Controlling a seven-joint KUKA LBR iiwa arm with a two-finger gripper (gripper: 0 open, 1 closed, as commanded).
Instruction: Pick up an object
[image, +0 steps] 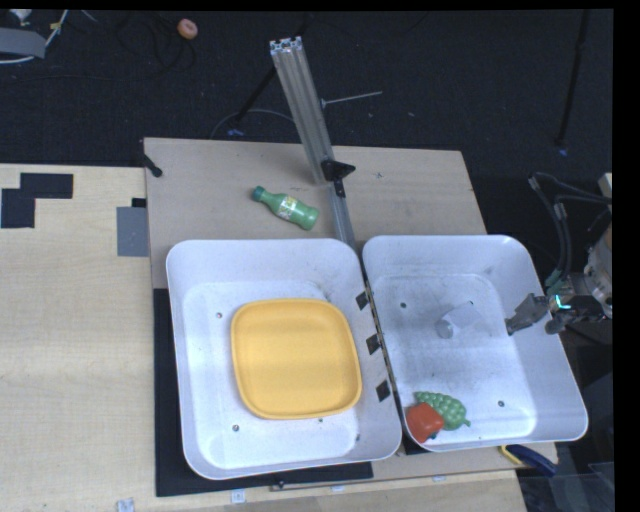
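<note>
Two shallow white bins side by side on the bench. In the left bin (195, 300), far off to the left of the gripper (524, 317): one yellow plate (296, 357), square with rounded corners, lying flat and taking up most of the floor. In the right bin (540, 400), the one under the gripper: a small pale grey cylinder (452, 322) near the middle of the floor, a short way left of the gripper and apart from it; and a red and green toy (433, 415) in the near left corner, well apart from the gripper, down and to its left.

Cylinder: stubby, nearly the same pale tone as the bin floor, hard to make out in any detail. Toy: a red rounded part touching a bumpy green part, both resting against the bin's wall.

Gripper: dark, reaching in over the right bin's right wall, with a small green light just behind it. Open or closed, cannot tell at this size.

Beyond the bins, on the bare bench, well up and left of the gripper: a green bottle (286, 207) lying on its side, near the foot of a slanted metal post (308, 100).
</note>
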